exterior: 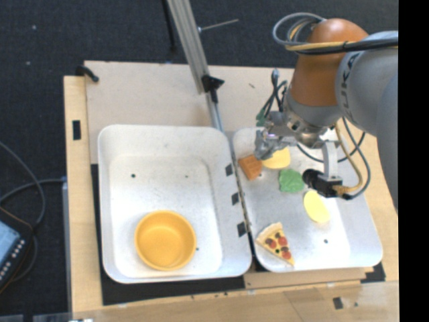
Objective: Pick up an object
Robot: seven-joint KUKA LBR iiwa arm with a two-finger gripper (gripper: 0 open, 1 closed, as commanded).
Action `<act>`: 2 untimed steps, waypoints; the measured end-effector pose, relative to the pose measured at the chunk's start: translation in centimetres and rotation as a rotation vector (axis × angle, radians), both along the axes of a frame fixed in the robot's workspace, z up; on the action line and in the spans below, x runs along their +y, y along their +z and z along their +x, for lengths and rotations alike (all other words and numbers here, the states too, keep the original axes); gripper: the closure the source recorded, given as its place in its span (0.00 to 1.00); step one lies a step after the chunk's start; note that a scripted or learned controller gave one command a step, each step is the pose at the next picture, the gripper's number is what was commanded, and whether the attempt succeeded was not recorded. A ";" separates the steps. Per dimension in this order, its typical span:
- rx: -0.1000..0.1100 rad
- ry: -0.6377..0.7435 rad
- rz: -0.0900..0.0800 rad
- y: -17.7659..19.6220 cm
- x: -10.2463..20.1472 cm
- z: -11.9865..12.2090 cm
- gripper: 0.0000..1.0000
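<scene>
Nearest the camera, a toy pizza slice (pixel 273 242) is lying by the near edge of the right bin (pixel 355 243), close to that bin's near left corner. Across the divide, a yellow bowl (pixel 165 239) is sitting upright in the left bin (pixel 120 153), toward its near edge. Farther back in the right bin, a pale yellow oval piece (pixel 316 207) is resting near the middle, and a green lumpy piece (pixel 290 181) is lying just beyond it, close to a black fitting on the arm's cabling. An orange-brown block (pixel 250 167) is sitting against the right bin's left wall. The gripper (pixel 269 143) is hanging over the far left part of the right bin, reaching in from the right under the arm's orange band (pixel 320 62). A yellow rounded piece (pixel 276 158) is lying directly below and just in front of the gripper, apparently touching it, with the block just to its left. Whether the gripper is gripping that piece, or standing spread or closed, cannot be told from this angle. A metal post (pixel 191 39) is slanting up from the bench (pixel 147 92) behind the bins.
</scene>
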State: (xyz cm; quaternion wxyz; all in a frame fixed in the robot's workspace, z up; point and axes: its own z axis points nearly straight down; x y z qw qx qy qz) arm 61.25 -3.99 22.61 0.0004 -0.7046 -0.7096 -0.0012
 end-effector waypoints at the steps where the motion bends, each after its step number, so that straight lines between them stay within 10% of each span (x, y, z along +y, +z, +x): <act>1: 0.001 -0.004 -0.001 1.2 4.3 -0.9 1.00; 2: 0.001 0.000 0.000 1.6 8.5 -2.8 1.00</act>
